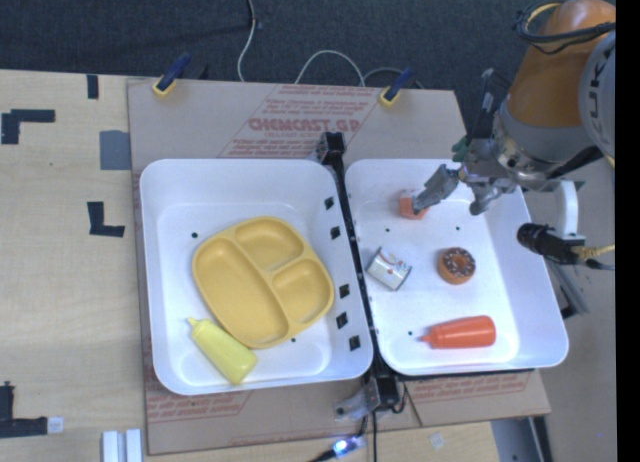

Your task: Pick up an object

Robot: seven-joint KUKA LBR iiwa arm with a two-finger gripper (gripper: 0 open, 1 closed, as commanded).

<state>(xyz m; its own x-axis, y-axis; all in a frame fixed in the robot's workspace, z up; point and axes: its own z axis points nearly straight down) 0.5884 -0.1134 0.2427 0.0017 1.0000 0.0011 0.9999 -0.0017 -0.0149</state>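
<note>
- Clearly, two white bins sit side by side on a cardboard sheet (300, 125): the left bin (160, 250) and the right bin (530, 320).
- On the right side, the grey arm (560, 60) with its orange band reaches over the right bin.
- At its end the gripper (458, 193) hangs above the far part of the right bin, and its two fingers (436, 188) are spread apart with nothing between them.
- A small orange piece (409, 205) lies in the far left part of the right bin, and the tip of one finger is just beside it; whether they touch is not possible to tell.
- A brown round donut (456, 265) lies near the middle of the right bin.
- A small silver can (388, 269) lies on its side, to the left of the donut and close to the wall between the bins.
- A red-orange bottle (462, 332) lies flat near the near edge of the right bin.
- A yellow tray (262, 280) with three compartments lies in the left bin.
- A yellow bottle (222, 349) lies just beside the tray, at its near left corner.
- Two clamps (172, 73) with blue and yellow parts hold the far edge of the sheet.
</note>
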